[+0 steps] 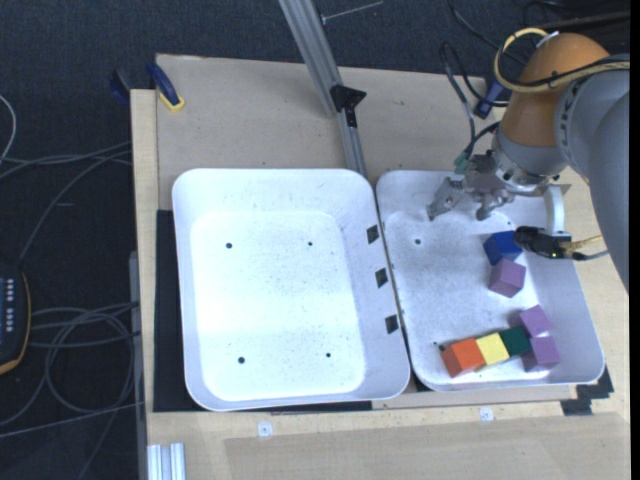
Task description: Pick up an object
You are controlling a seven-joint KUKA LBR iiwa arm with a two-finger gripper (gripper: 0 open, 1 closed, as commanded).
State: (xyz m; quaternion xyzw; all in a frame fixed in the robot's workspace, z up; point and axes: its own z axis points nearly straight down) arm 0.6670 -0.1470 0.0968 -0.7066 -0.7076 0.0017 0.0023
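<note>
My gripper (pixel 462 206) hangs over the far part of the right bin (pixel 430 268), its fingers spread open with nothing between them. A blue block (pixel 499 246) lies just to its right and nearer the front, with a purple block (pixel 507 277) beside it. Along the bin's front edge sits a row of an orange block (pixel 462 357), a yellow block (pixel 491 348) and a green block (pixel 516 341). Two more purple blocks (pixel 540 336) lie at that row's right end. The gripper touches none of them.
The left bin (pixel 270 288) stands next to the right one, joined by black clips (pixel 380 276). A slanted metal rail (pixel 318 58) crosses the bench behind the bins. Cables lie on the floor at left.
</note>
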